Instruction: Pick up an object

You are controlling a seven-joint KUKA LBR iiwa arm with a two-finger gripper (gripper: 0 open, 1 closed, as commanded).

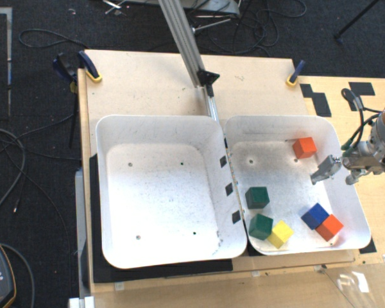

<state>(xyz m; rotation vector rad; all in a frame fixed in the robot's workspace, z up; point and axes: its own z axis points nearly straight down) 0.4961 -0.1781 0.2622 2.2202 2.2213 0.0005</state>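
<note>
The claw (337, 170) is hanging over the right edge of the right bin (269, 128), its fingers spreading apart and pinching nothing. An orange cube (304, 147) is sitting just up and left of it, the nearest block. A blue cube (315, 215) and a second orange cube (331, 226), touching each other, are lying below it. Well to its left, two green cubes (257, 197) (261, 226) and a yellow cube (282, 233) are resting near the bin's left side. The left bin (157, 127) is lying farther left still.
</note>
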